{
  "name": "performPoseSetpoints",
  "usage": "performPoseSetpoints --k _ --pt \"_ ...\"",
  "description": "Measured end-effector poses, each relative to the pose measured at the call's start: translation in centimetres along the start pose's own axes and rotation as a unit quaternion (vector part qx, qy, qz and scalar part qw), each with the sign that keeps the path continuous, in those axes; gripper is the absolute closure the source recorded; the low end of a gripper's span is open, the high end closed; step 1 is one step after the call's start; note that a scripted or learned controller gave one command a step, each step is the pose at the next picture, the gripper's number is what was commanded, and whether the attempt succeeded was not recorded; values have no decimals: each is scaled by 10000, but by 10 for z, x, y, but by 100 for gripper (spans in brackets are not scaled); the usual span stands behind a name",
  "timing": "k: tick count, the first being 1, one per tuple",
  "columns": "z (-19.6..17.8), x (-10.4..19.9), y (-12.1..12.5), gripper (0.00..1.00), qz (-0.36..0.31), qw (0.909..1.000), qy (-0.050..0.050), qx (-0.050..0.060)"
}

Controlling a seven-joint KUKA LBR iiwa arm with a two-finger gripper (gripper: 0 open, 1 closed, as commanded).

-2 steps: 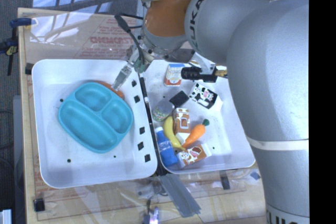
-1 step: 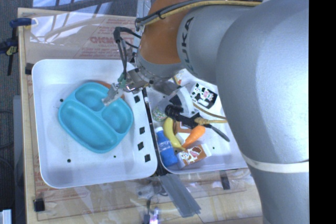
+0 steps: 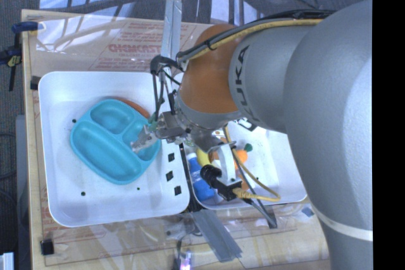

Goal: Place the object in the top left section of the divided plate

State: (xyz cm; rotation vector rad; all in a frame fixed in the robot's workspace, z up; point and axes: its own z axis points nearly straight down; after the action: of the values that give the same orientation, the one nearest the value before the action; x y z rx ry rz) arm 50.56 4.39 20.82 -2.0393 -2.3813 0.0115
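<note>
A blue divided plate (image 3: 111,142) lies tilted in the left white bin (image 3: 63,199), with one long section and two smaller ones. An orange rim (image 3: 134,104) peeks out from behind its upper right edge. My gripper (image 3: 145,138) hangs over the plate's right side, at the smaller section nearest the bin divider. Its metal fingertips (image 3: 140,142) sit close above the plate surface. I see no object clearly between them. The grey arm with its orange band (image 3: 205,82) covers much of the right bin.
The right bin (image 3: 288,190) holds several small items beside the arm: a blue one (image 3: 201,186), a yellow one (image 3: 204,156) and an orange one (image 3: 239,153). Cables run along the arm. The divider between bins carries black markings (image 3: 169,175).
</note>
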Motion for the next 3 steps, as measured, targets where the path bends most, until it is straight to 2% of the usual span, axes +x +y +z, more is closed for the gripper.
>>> performPoseSetpoints --k 1,2,3 --pt "-74 10 -11 0 222 9998 -1 -23" --pt "107 51 12 0 379 9993 -3 -17" --pt "101 47 12 100 370 9993 -37 8"
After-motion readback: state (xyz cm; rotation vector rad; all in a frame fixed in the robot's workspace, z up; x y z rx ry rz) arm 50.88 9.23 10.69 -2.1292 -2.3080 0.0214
